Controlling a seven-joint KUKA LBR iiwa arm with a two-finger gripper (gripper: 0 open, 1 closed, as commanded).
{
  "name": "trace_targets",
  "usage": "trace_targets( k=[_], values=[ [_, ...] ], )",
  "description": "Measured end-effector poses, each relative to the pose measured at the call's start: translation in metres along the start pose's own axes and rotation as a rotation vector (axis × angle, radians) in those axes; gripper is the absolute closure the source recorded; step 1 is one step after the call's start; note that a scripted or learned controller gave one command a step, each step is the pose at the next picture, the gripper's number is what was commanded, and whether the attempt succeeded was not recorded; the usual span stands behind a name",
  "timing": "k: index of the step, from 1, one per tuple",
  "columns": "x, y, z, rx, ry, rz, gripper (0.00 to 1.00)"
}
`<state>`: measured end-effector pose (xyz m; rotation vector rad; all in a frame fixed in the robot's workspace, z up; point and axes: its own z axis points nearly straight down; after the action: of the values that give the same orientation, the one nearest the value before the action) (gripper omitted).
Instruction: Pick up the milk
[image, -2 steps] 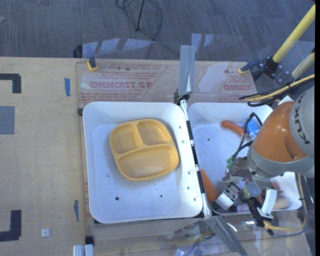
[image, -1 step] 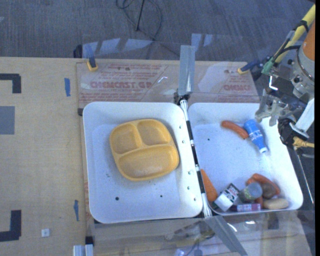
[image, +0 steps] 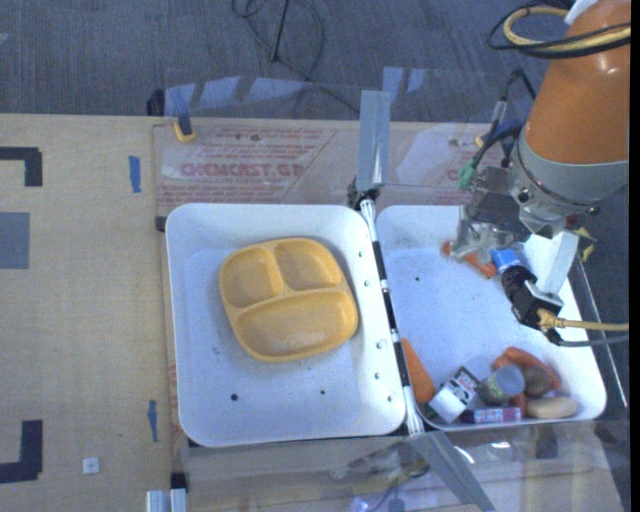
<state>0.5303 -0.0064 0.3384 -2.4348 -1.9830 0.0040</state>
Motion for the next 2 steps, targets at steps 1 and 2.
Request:
trace_targets(
  k=[1, 2],
  values=[
    [0.000, 0.000, 0.000, 0.000, 0.000, 0.000, 0.00],
    [-0.026, -0.047, 0.137, -0.001, 0.001, -0.231, 0.00]
  ],
)
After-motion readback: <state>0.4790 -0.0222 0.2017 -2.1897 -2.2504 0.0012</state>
